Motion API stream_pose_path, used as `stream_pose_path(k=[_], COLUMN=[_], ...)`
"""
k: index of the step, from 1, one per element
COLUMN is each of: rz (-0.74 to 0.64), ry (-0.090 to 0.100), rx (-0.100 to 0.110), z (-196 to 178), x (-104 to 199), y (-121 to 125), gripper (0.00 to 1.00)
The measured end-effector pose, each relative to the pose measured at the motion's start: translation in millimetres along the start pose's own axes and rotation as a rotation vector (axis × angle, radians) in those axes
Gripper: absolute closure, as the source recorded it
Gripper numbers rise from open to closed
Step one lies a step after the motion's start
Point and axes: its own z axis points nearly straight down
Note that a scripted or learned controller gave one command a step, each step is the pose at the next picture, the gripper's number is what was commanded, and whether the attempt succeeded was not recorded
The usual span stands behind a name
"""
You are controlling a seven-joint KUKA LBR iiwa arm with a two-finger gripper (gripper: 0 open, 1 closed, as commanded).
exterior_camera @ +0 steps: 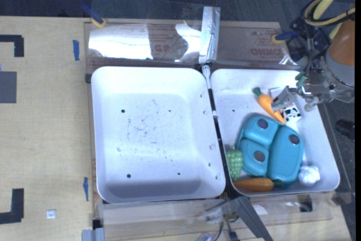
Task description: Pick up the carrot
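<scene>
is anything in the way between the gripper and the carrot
Nothing visible does. The gripper is right beside the carrot in the right bin; the blue toy lies below the carrot, off that path.

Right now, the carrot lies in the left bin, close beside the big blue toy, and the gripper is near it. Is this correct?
Not quite: the camera view shows the carrot in the right bin, not the left. The rest holds: it lies close beside the big blue toy, with the gripper near it.
</scene>
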Motion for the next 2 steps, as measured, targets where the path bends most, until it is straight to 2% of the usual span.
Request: stream_pose_path(k=[1, 2], rz=[-0.028, -0.1], ry=[-0.009, -0.02], rx=[-0.028, -0.039], z=[113, 125], x=[-25, -29], y=[68, 67], gripper=[0.0, 0.0])
